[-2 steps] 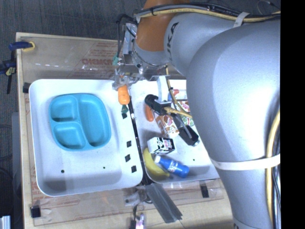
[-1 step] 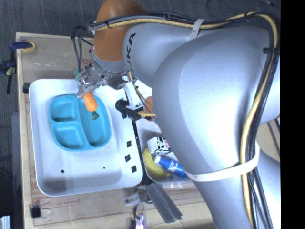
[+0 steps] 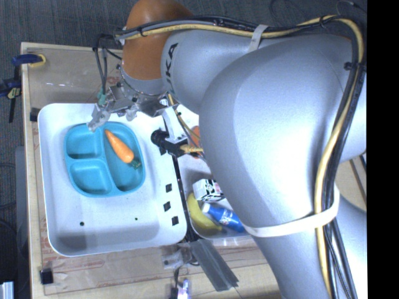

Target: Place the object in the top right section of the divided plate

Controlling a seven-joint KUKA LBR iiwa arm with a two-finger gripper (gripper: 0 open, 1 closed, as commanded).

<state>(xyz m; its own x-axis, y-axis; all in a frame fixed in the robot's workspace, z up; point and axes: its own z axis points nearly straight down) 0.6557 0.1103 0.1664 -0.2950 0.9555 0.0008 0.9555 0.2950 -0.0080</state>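
Across the camera view, a pale wooden tabletop [image 3: 68, 83] is sitting on dark grey carpet [image 3: 62, 11], and a blue clamp [image 3: 25, 60] is gripping its upper-left corner. Two white bins are lying side by side: the left bin [image 3: 93, 229] is carrying one blue divided plate [image 3: 93, 179] with three sections, and the right bin [image 3: 199, 234] is mostly lying under the grey arm [image 3: 280, 117]. One orange carrot [image 3: 120, 147] is lying inside the plate's long right-hand section. One yellow object [image 3: 201, 217] and one blue-and-white item [image 3: 221, 215] are resting in the right bin. The hand [image 3: 107, 114] is hovering at the plate's upper edge, fingers slightly apart and gripping nothing.
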